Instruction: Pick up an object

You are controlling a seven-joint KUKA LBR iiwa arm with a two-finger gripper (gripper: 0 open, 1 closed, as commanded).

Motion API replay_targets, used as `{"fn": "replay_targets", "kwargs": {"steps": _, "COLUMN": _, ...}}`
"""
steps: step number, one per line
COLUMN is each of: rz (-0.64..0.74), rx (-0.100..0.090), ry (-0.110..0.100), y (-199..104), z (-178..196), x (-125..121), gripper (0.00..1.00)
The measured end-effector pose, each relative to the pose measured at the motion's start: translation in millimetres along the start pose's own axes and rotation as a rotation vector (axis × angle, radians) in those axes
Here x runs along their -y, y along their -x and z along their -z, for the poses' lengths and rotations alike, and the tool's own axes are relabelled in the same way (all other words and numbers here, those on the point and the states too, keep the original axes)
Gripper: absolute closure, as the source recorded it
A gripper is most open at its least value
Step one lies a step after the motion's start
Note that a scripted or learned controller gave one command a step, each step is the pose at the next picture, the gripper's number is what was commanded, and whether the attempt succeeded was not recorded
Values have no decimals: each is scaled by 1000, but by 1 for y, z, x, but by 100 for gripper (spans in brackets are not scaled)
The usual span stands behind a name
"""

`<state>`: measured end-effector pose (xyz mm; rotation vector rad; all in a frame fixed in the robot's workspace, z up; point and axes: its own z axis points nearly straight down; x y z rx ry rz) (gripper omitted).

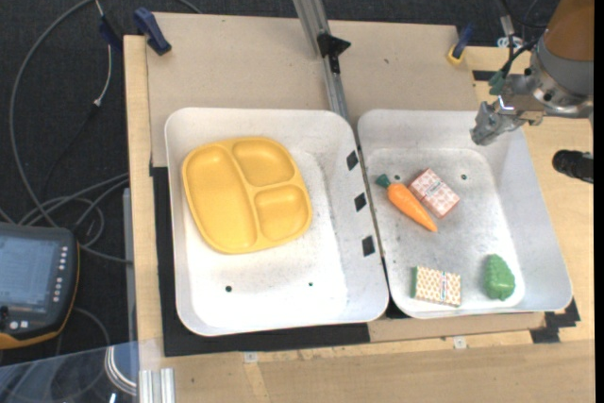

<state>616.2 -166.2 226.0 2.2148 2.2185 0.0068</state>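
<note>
The gripper (488, 123) is seen above the right bin's (538, 203) far corner (finger state cannot be told), while the toy carrot (411, 204) lies nearer the camera and leftward, its long axis diagonal, beside a small pink box (435, 193).

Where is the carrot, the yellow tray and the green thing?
carrot (412, 205), camera view, middle of its orange body.
yellow tray (247, 194), camera view, where its three compartments meet.
green thing (499, 277), camera view, middle of its bumpy top.
</note>
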Motion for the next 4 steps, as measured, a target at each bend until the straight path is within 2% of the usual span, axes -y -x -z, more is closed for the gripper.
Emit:
{"fn": "replay_targets", "kwargs": {"steps": 1, "rz": 6, "rx": -4, "ry": -5, "y": -62, "z": 10, "x": -4, "gripper": 100}}
{"fn": "replay_targets", "kwargs": {"steps": 2, "rz": 6, "rx": -5, "ry": -10, "y": -123, "z": 2, "x": -5, "gripper": 100}}
{"fn": "replay_targets", "kwargs": {"steps": 3, "rz": 6, "rx": -4, "ry": -6, "y": -177, "z": 14, "x": -10, "gripper": 100}}
{"fn": "replay_targets", "kwargs": {"steps": 4, "rz": 6, "rx": -5, "ry": -7, "y": -238, "z": 16, "x": -5, "gripper": 100}}
